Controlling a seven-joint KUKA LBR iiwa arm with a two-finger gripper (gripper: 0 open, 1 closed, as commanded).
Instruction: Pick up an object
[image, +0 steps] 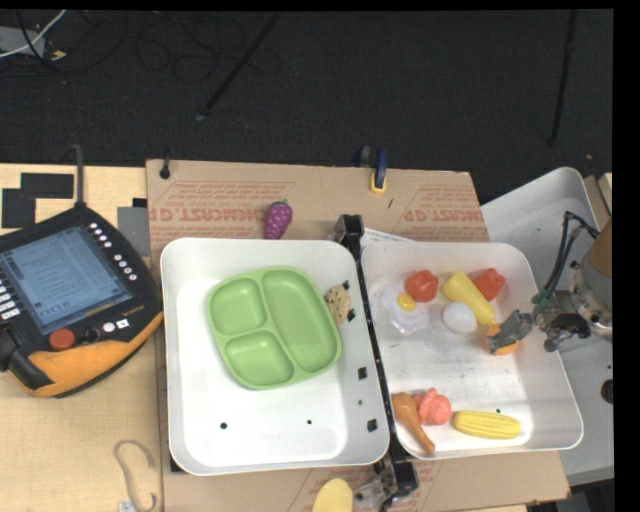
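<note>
Grey and orange, a pendant (70, 290) with a screen lies at the left edge of the frame, with a metal hook (135, 465) below it near the lower left corner. Cardboard (220, 200) lies under both bins, and a purple grape (278, 218) rests on it just above the left bin (190, 400). That bin holds a green plate (272, 325) with three compartments, and a cookie (340, 303) touches the plate's right edge. A yellow lump (333, 495) sits at the bottom edge of the frame, below the gap between the bins, and a blue and yellow clamp (378, 172) grips the cardboard's top edge. The right bin (545, 400) holds the toys. A red tomato (421, 286), a white egg (459, 318), a yellow piece (468, 296) and a red piece (489, 283) cluster in its upper half. A carrot (412, 418), a pink piece (434, 407) and a corn cob (487, 425) lie along its lower edge. The gripper (515, 330) reaches in from the right, low over the bin's right side. Its tip is at a small orange piece (503, 346), just right of the egg. Whether the gripper is open, closed or holding that piece cannot be told from this angle.
</note>
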